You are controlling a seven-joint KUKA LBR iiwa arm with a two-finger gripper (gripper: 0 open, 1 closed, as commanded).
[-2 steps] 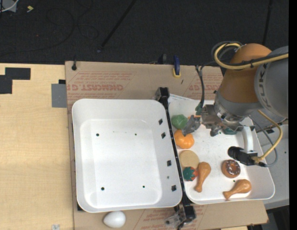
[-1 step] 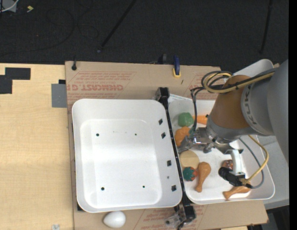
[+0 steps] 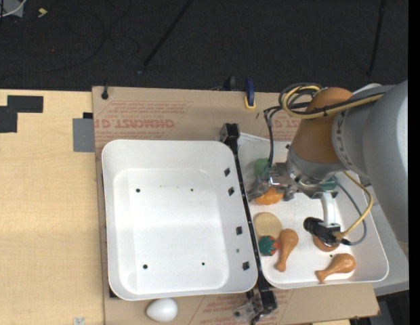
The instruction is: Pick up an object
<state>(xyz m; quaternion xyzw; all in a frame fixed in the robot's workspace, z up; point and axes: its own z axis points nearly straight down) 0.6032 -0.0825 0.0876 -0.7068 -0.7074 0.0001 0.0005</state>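
Orange toy piece [image 3: 267,197] is lying in the upper part of the right bin [image 3: 381,271], close to the divider between the two bins, and the end effector [image 3: 278,181] is hanging just above and beside it. In the camera view, the wrist is blocking the tips, so I cannot tell whether the end effector is spread, pressed together, or pinching anything. A green item [image 3: 262,167] is sitting just beyond it. A beige disc [image 3: 266,222], a small green piece [image 3: 266,245] and two toy drumsticks [image 3: 286,247] [image 3: 336,267] are resting nearer the front of the same bin. The left bin [image 3: 169,215] is sitting beside it, and a white egg [image 3: 161,309] is lying outside both, on the cardboard sheet [image 3: 162,114] covering the table [image 3: 40,215].

Judging by this, the approach is looking done, while the grasp is not confirmed and the lift is remaining to be done.

Red printing is running across the cardboard, upside down from here; I am not making out its words with any confidence.
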